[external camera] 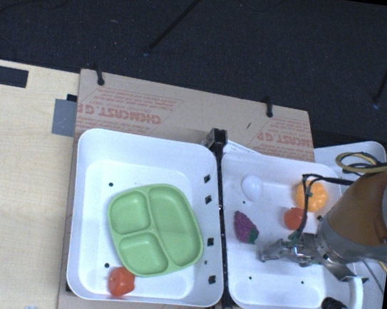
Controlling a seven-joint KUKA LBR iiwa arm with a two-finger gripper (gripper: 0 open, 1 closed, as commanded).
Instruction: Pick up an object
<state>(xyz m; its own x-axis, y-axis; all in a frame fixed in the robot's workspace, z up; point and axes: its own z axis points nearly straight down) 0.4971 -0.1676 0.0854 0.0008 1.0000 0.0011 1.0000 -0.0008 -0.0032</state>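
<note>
Nothing had yet been lifted when this frame was taken: no object was seen between the fingers of the tool [270, 252], and whether those fingers were spread or pressed together could not be told from the overhead view. The tool was held low over the floor of the right bin [280, 296], reached in from the right on the grey arm [355, 232], whose orange band was seen above the wrist. The pick was therefore judged to be at the approach stage, with the grasp and the lift both left to be done.

Nearest the camera, a red round fruit [121, 281] was seen resting in the front corner of the left bin [86, 242], just beside a green divided plate [156, 229].

In the right bin, a purple bunch of grapes [245, 227] lay just beside the tool and was judged the likeliest object to be taken. A small red fruit [293, 218] lay a little farther back, close to the arm, with an orange fruit [311, 195] behind it, partly crossed by a black cable. A white egg-shaped object [252, 187] lay near the far wall.

The black divider [216, 218] between the bins stood near the grapes, and the crowding of the arm against the red and orange fruits was judged the chief hindrance. Cardboard [185, 116] was spread on the worktop [8, 187] beyond.
</note>
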